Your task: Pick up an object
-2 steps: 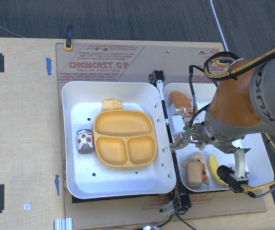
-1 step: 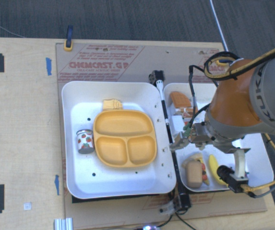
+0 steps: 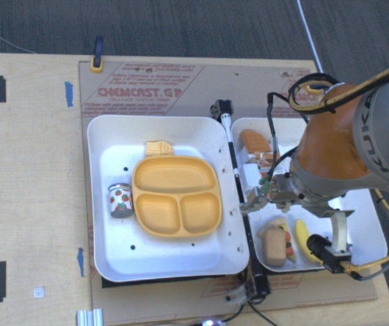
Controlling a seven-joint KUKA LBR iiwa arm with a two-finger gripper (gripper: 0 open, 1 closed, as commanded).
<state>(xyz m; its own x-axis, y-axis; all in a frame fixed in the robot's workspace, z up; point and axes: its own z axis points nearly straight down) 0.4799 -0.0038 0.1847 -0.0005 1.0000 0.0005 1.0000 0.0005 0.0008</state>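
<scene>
My gripper [image 3: 270,193] hangs low over the right bin [image 3: 377,240], near that bin's left wall, and the grey and orange wrist [image 3: 330,148] covers most of it. Just below the gripper lies a sandwich [image 3: 275,244], with a yellow banana [image 3: 304,239] to its right. A brown bread piece [image 3: 254,141] rests at the bin's far end, above a small packet [image 3: 262,159]. I see nothing held in the gripper.
The left bin [image 3: 106,148] holds a yellow divided plate [image 3: 177,195], a small patterned can [image 3: 120,200] on the plate's left and a tan waffle piece [image 3: 159,147] behind it. Cables loop around the arm.
</scene>
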